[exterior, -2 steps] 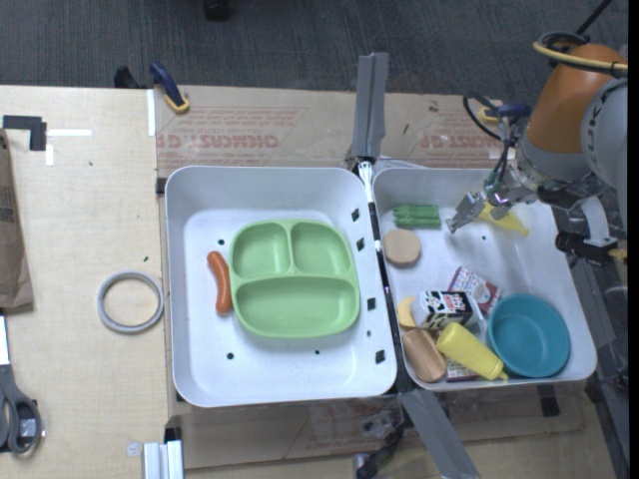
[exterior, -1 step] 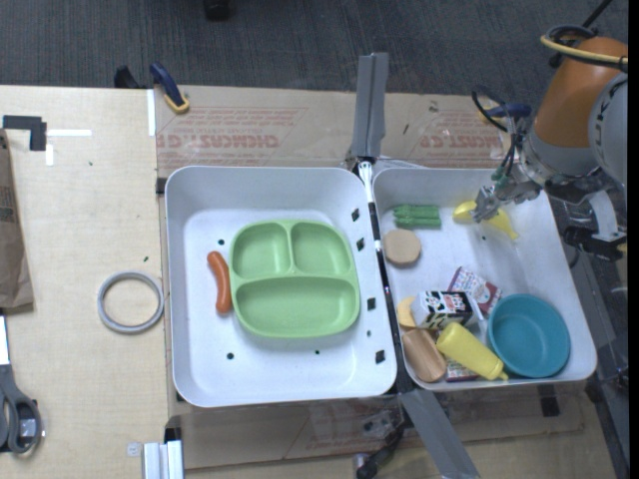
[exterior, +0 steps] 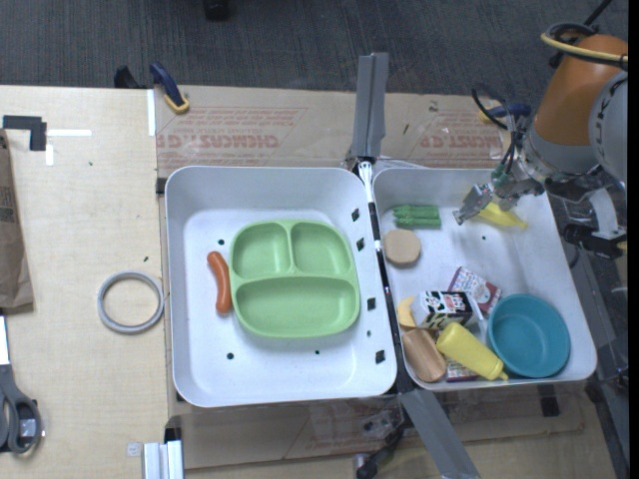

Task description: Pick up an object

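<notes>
My gripper (exterior: 471, 211) sits low over the back of the right white plastic bin (exterior: 559, 257), metal-grey, under my orange-banded wrist. Whether it is clenched or released I cannot tell; blurred here.

Task thing: small yellow plastic wedge-like piece (exterior: 505, 218), smooth, lying on the bin floor just beside my gripper on its right. Its long axis runs roughly left-right and dips slightly toward the near right. I cannot tell if it touches me.

Also in this bin:
- flat green ribbed block (exterior: 415, 216), at the back left
- tan round disc (exterior: 402, 247), just in front of the block
- printed red-white packet (exterior: 473, 289)
- black-and-white small carton (exterior: 435, 308)
- yellow squeeze bottle (exterior: 470, 351), lying on its side, nozzle end toward the back left
- tan bun-shaped piece (exterior: 424, 357)
- glossy blue round bowl (exterior: 530, 336), upright at the near right

The left white bin (exterior: 190, 267) holds a light green three-compartment plate (exterior: 296, 277), with an orange-red sausage (exterior: 220, 282) lying beside it on the left, lengthwise front-to-back.

The bench is pale wood (exterior: 80, 228), with printed brown cardboard (exterior: 250, 133) under the bins. A grey ring (exterior: 130, 300) lies well left. Dark carpet (exterior: 300, 18) shows beyond.
</notes>
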### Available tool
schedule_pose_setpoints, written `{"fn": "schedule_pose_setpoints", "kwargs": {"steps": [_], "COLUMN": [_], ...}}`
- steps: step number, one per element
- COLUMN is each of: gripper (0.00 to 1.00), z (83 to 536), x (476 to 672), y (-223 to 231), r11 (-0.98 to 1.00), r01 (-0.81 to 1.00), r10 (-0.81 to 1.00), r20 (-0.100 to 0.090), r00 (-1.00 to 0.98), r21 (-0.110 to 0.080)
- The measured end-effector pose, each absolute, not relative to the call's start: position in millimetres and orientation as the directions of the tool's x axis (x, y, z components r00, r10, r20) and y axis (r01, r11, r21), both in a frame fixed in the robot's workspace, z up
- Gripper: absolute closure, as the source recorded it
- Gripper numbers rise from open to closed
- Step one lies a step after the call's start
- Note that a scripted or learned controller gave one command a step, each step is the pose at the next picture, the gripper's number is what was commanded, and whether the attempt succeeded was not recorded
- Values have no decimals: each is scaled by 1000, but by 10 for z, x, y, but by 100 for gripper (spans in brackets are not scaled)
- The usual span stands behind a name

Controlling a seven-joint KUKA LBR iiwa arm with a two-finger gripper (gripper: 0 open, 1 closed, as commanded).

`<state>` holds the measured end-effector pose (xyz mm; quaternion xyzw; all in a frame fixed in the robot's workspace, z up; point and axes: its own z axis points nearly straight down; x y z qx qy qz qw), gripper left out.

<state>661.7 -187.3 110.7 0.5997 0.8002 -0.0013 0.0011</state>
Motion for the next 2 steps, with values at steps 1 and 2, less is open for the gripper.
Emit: {"fn": "schedule_pose_setpoints", "kwargs": {"steps": [1, 2], "gripper": [100, 100], "z": [1219, 919], "x": [6630, 6138], "y": [-1885, -2108], "r11": [281, 254], "r01": [960, 967], "r10": [960, 967], "r20": [-8, -1], "r00": [-281, -254], "r21": [4, 0]}}
